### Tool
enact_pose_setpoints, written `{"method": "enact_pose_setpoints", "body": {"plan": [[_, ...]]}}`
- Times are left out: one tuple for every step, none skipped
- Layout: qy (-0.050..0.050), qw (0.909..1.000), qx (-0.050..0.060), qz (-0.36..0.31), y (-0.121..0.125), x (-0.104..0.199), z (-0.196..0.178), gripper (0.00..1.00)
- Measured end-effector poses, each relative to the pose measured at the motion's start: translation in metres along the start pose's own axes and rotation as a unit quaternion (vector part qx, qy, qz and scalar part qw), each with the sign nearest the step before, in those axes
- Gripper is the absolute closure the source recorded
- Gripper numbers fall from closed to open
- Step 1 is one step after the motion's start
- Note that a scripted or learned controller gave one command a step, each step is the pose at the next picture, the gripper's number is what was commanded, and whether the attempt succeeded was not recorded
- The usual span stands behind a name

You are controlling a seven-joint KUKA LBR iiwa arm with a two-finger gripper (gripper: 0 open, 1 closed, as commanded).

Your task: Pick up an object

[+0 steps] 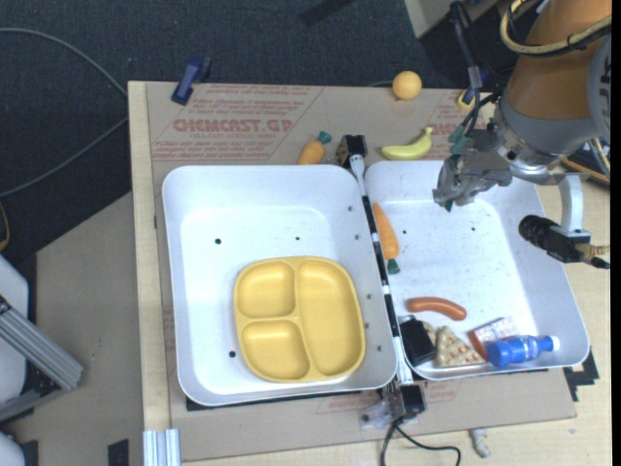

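Note:
My gripper (454, 198) hangs over the back of the right bin (539, 260), with nothing visible between its fingers. An orange carrot (386, 233) lies along that bin's left wall, left of and below the gripper. Nearer the front lie a sausage (437, 308), a pizza slice (449, 348), a small red packet (487, 334) and a blue bottle with a white cap (517, 349). A black object (416, 339) sits at the front left corner of the bin.
The left bin (199, 221) holds a yellow divided plate (297, 316). Behind the bins on the board lie a banana (408, 147), a small carrot toy (312, 150) and an orange ball (407, 84). A black fitting (549, 236) sticks out by the right bin's right wall.

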State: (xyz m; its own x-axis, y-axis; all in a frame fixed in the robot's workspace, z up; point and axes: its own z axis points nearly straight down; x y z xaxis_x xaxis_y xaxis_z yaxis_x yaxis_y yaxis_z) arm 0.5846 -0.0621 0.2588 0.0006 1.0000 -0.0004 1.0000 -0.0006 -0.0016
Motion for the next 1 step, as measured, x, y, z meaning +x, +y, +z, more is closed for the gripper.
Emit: {"method": "enact_pose_setpoints", "body": {"plan": [[-0.001, 1.0, -0.002, -0.001, 0.0434, -0.0007, 0.0073, 1.0]]}}
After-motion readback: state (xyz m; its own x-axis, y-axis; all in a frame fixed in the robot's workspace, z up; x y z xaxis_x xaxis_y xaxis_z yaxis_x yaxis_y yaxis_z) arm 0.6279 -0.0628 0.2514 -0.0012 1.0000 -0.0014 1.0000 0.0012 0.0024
